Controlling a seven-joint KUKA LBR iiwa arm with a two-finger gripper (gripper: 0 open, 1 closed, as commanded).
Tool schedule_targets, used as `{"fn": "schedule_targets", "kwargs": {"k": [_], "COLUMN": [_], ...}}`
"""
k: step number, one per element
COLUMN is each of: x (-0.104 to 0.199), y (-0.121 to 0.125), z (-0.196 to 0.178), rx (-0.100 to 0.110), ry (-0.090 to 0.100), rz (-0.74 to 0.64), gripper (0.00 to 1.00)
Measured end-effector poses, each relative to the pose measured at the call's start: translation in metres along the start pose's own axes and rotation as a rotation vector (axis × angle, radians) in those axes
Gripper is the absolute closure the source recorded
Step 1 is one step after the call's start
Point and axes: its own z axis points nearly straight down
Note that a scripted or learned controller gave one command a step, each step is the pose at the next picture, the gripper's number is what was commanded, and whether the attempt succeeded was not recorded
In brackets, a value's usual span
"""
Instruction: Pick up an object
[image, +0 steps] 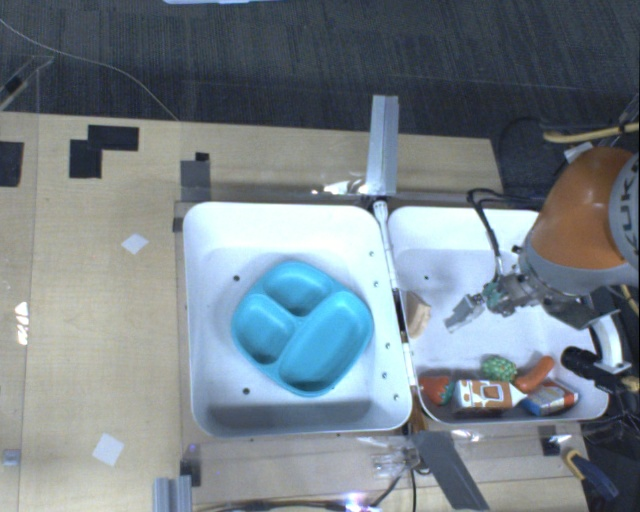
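While the blue three-compartment plate (302, 327) lies alone in the left white bin (205, 300), resting slightly tilted near that bin's middle, everything else of note sits on the far side of the grey divider rail (384, 145) that rises between the two bins. Taking that rail as the landmark, the right white bin (440, 240) begins just past it. Closest to the rail, against the right bin's near wall, lies a small pale beige object (417, 316), too blurred to name more closely. Further from the rail, over the open floor of the right bin, hangs the gripper (462, 313), its metal fingers pointing back toward the rail and downward; nothing is seen between them, and whether they stand wide or narrow cannot be told from this angle. A dark cable (489, 232) loops above it. Along the bin's lower edge, running away from the rail, lies a row of toy foods: a red piece (436, 387), a brown carton with a white label (487, 396), a green lumpy vegetable (499, 368) just above it, an orange-red sausage shape (536, 373), and a small blue-and-white item (552, 402). Farthest from the rail stands the arm's orange band (585, 215) above its grey wrist.
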Motion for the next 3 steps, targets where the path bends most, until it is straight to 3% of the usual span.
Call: {"fn": "schedule_targets", "kwargs": {"k": [1, 2, 3], "x": [-0.048, -0.085, 0.012], "y": [-0.059, -0.069, -0.014], "z": [-0.009, 0.054, 0.061], "rx": [0.000, -0.008, -0.023], "ry": [0.000, -0.004, -0.009], "rz": [-0.070, 0.103, -0.012], "gripper": [0.00, 0.00, 0.00]}}
